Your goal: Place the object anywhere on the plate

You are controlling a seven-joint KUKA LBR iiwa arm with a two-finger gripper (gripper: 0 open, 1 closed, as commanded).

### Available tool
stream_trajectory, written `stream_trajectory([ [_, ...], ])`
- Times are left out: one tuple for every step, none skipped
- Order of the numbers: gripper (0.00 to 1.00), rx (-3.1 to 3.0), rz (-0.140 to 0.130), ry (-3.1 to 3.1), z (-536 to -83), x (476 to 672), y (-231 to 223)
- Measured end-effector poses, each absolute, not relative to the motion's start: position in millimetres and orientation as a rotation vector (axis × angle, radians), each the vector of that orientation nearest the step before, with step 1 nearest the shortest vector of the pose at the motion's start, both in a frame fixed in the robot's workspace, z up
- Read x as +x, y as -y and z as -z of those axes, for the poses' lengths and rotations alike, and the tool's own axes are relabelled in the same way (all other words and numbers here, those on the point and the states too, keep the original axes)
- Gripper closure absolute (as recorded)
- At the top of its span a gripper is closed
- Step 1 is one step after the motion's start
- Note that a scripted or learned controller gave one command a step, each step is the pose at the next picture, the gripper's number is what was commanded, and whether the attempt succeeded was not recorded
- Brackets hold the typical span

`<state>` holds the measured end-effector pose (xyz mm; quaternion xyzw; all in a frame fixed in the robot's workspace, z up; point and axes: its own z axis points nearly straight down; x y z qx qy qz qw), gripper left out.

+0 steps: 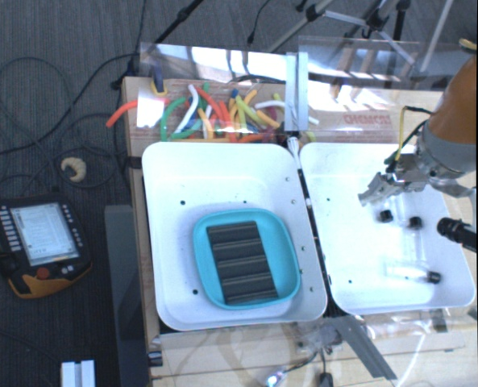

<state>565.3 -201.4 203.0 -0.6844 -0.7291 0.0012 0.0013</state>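
Note:
A teal plate (pixel 205 252) lies in the left white bin (pixel 168 216), towards its front. A dark grey ridged block (pixel 240 263) rests flat on the plate and covers most of its middle. My gripper (pixel 381 190) hangs over the right bin (pixel 339 240), in its back right part, well apart from the plate and the block. The grey arm with its orange band (pixel 461 95) comes in from the right edge. I see nothing of the block near the gripper.
Small clear pieces with black ends lie in the right bin below the gripper (pixel 385 214), (pixel 414 222), (pixel 420 275). A heap of coloured tubes (pixel 214 113) lies behind the left bin. A teach pendant (pixel 37 236) sits on the floor at left.

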Motion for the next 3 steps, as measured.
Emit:
stream_trajectory([
  [1.0,-1.852,-0.003,2.531,-174.4,529.2,142.5],
  [0.0,-1.852,-0.002,2.531,-174.4,529.2,142.7],
  [0.0,-1.637,-0.004,2.681,-211.4,613.6,204.8],
])
